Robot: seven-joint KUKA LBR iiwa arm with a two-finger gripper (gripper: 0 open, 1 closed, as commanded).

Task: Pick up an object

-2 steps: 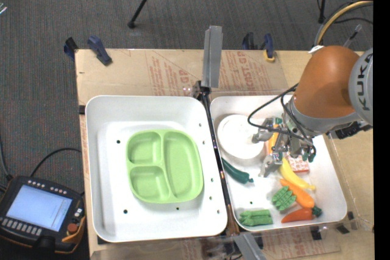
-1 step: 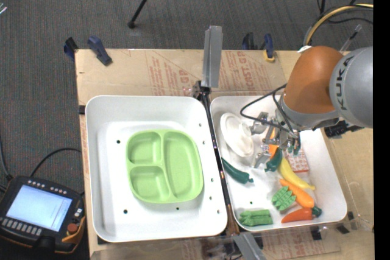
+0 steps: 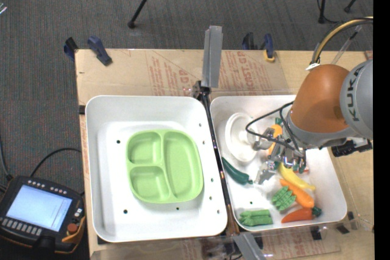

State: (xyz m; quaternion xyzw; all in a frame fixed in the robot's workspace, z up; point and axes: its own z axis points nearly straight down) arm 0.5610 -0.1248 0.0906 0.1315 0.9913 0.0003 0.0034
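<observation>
Camera view. Right white shallow bin [image 3: 339,192]: claw [image 3: 273,166], grip state cannot be told, low among crowded plastic toy foods — yellow banana [image 3: 295,179], orange carrot [image 3: 298,214], dark green curved pepper [image 3: 236,171], white round bowl [image 3: 239,137]. Risk: crowding could spoil the grasp or snag a neighbour.

Arm [image 3: 326,106] reaching from right, claw [image 3: 275,166] lowered.
</observation>
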